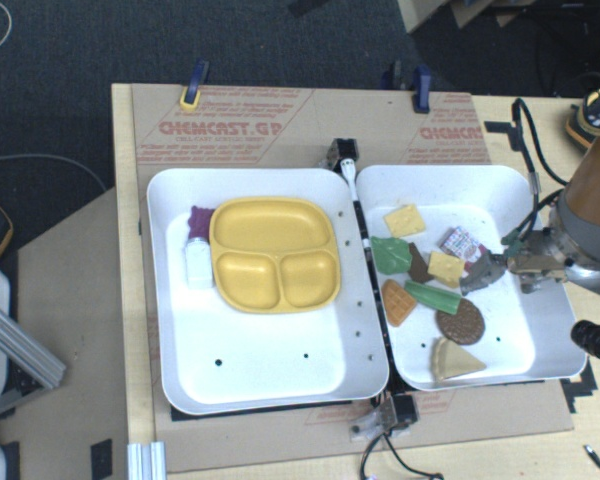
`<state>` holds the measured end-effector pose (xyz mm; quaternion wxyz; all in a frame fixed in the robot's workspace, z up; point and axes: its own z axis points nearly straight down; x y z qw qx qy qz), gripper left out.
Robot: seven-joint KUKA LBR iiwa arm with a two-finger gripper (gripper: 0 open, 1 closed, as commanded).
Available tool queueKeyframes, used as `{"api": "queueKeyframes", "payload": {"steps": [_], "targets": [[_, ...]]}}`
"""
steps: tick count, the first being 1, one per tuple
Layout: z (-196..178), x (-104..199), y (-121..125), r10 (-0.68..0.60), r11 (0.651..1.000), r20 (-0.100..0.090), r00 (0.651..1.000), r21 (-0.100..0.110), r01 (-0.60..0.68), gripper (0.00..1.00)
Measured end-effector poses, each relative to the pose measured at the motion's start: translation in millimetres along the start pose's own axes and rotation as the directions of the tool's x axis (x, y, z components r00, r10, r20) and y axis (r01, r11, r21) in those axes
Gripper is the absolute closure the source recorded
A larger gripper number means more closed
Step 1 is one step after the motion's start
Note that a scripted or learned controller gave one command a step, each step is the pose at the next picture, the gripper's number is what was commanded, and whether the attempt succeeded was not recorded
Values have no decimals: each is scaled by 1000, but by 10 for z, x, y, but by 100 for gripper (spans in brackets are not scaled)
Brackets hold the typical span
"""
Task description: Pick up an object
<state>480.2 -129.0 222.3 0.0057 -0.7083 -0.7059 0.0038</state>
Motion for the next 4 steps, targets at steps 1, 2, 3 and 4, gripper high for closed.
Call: {"api": "queueKeyframes", "payload": {"steps": [1, 2, 3, 4], "targets": [[-59, 2, 26, -3, 1000, 2, 1000, -13, 3, 0], [494, 74, -54, -3, 1000, 0, 1000, -5, 3, 0], [927, 79, -34, -3, 1000, 0, 1000, -6, 3, 0], [1386, 80, -21, -3, 1000, 3, 1000, -14, 3, 0]]}}
